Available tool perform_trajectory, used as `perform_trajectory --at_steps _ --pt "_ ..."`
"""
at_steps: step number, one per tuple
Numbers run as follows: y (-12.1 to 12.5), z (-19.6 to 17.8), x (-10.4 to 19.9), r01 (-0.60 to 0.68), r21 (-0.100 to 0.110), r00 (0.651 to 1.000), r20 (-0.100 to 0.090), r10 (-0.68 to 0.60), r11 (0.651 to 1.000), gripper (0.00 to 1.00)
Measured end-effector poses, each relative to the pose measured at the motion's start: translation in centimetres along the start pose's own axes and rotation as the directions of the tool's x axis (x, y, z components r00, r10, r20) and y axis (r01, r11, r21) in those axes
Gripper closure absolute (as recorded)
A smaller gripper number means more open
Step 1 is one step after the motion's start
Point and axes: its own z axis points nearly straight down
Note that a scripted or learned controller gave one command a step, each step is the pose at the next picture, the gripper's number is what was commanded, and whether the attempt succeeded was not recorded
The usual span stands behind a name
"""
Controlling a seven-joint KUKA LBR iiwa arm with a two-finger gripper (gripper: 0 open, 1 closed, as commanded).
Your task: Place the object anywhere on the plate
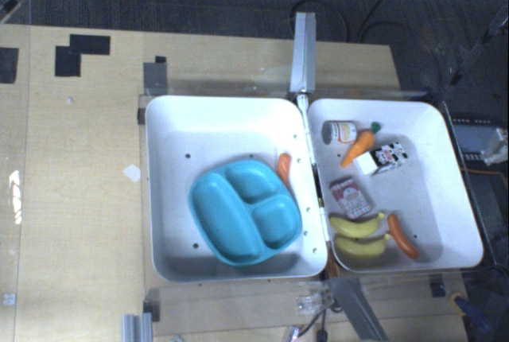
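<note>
Centrally, blue plate (242, 209) lies in left bin (171, 173), orange sausage (284, 168) just beside its upper-right edge. Right bin (445, 173) holds carrot (359, 146), 2 bananas (359, 235). Gripper state: cannot tell.

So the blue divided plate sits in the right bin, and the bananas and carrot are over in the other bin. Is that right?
Not quite. The camera view shows the blue divided plate in the left bin, not the right. The bananas and carrot are indeed in the other bin, which is the right bin.
</note>
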Motion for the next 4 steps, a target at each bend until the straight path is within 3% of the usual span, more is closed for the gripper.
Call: perform_trajectory --at_steps 1,2,3,4 --pt "0.0 0.0 0.0 0.000 0.000 1.000 0.000 0.000 1.000 0.00" --pt "4.0 8.7 8.6 0.005 0.003 1.000 -0.003 -0.005 1.000 0.00" --pt "9.6 9.1 10.7 -0.213 0.004 0.977 -0.003 0.213 0.977 0.00" --pt "13.6 9.5 22.3 -0.284 0.005 0.959 -0.004 0.284 0.959 0.00"
